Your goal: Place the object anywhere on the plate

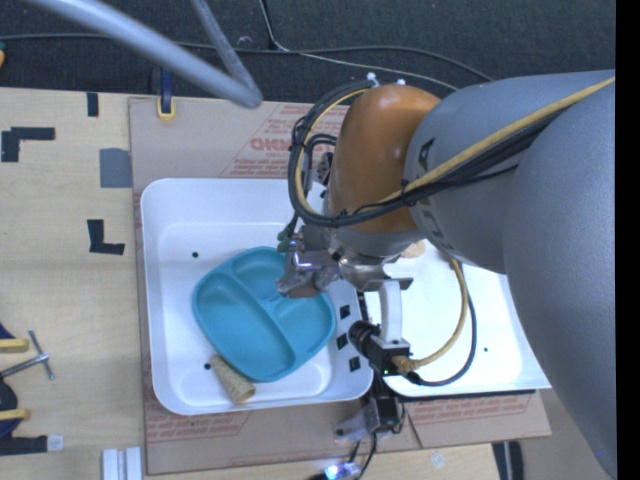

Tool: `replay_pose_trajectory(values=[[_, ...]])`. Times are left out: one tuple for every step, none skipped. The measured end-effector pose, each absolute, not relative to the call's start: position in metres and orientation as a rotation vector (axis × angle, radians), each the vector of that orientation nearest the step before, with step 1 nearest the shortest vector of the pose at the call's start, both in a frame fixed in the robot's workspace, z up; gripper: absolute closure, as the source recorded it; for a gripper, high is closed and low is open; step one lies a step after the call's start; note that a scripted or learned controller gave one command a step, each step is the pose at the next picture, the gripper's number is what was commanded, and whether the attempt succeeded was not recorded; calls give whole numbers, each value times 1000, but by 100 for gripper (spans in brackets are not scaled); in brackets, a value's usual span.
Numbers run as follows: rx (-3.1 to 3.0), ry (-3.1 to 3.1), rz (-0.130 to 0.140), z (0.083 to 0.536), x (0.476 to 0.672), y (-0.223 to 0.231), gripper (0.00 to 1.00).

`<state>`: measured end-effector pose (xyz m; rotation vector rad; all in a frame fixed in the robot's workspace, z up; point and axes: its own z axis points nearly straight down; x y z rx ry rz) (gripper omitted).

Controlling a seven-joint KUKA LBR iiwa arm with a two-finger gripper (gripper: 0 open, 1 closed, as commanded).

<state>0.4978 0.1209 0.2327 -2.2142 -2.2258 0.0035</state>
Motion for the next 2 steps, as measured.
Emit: replay_pose_trajectory(values=[[-2219,-2222,5,223,488,112,100],[-2218,-2222,5,223,487,113,0]])
